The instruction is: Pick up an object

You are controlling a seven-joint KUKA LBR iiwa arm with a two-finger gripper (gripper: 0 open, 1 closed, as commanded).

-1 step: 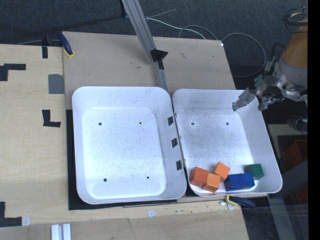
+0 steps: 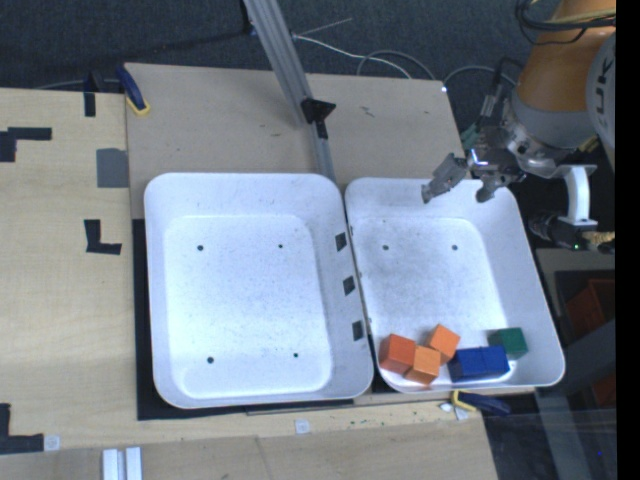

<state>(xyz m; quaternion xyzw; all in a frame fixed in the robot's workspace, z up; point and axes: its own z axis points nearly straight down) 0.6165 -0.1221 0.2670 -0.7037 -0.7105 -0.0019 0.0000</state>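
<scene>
White plastic, speckled and matte: two shallow bins with rounded corners, left bin (image 2: 245, 288) and right bin (image 2: 450, 278), set side by side and touching along the middle edge. Small dark dots noted on both floors. Bench (image 2: 60, 268) of pale wood-look board, with black tape marks at the left.

Blocks found clustered at the near edge of the right bin: three orange cubes (image 2: 420, 353) packed together and touching, a blue block (image 2: 478, 364) just beside them, rectangular and glossy, and a green block (image 2: 511, 342) at the blue one's far right corner. All hard-edged, solid in colour.

Grey metal pole (image 2: 285, 63) seen slanting down from the top to the gap between the bins, with a black clamp partway along.

Gripper (image 2: 462, 183) seen over the far right corner of the right bin, well apart from the blocks. Fingers spread apart, dark and angular, nothing between them, no contact with any block. Grey arm with orange band (image 2: 560, 63) above the wrist, entering from the right.
</scene>
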